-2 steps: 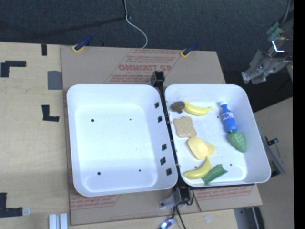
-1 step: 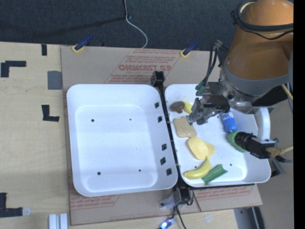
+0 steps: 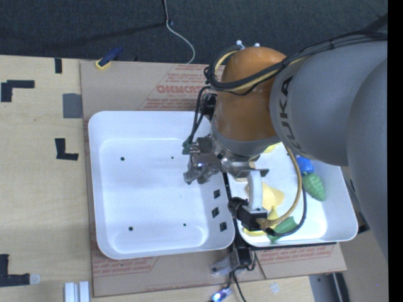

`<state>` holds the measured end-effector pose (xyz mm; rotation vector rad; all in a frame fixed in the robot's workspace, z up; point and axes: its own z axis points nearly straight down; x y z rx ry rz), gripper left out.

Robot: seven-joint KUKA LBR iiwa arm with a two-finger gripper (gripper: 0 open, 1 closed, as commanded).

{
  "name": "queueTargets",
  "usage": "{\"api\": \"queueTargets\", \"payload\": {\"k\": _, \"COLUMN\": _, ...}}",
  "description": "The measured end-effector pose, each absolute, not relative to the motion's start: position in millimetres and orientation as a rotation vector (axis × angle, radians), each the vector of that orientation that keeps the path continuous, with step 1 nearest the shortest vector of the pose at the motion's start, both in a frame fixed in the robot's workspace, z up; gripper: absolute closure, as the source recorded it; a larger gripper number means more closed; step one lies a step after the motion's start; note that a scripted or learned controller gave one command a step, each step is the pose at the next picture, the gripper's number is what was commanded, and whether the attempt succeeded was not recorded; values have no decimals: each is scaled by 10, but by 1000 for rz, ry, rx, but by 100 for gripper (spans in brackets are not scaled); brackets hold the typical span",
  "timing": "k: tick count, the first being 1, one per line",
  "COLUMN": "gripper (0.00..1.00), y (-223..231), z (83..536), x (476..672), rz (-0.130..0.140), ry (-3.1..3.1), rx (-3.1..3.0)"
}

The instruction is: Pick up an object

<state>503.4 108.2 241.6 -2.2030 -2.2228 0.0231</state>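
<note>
Hovering over left bin point(image 3: 113, 187), near its right wall: gripper point(image 3: 200, 163); finger state impossible to tell; sitting in right bin point(image 3: 340, 228): green toy point(image 3: 314, 186), yellow piece point(image 3: 272, 197).

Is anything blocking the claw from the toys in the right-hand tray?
Nothing separate lies between them. The gripper hangs by the divider, over the left bin, while the arm's own wrist covers much of the right bin, leaving the green toy and yellow toy showing.

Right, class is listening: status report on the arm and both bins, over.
Gripper over the left bin's right side, fingers unreadable. Yellow object, green object and blue object in right bin. Arm overhangs them.
</note>
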Motion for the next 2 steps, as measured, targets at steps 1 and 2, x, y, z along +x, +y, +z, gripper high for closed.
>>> {"api": "queueTargets", "payload": {"k": 1, "gripper": 100, "y": 1561, "z": 4769, "x": 5289, "rz": -16, "ry": -2232, "rx": -2220}}
{"api": "queueTargets", "payload": {"k": 2, "gripper": 100, "y": 2390, "z": 3905, "x": 4809, "rz": 23, "ry": -2229, "rx": -2204}}
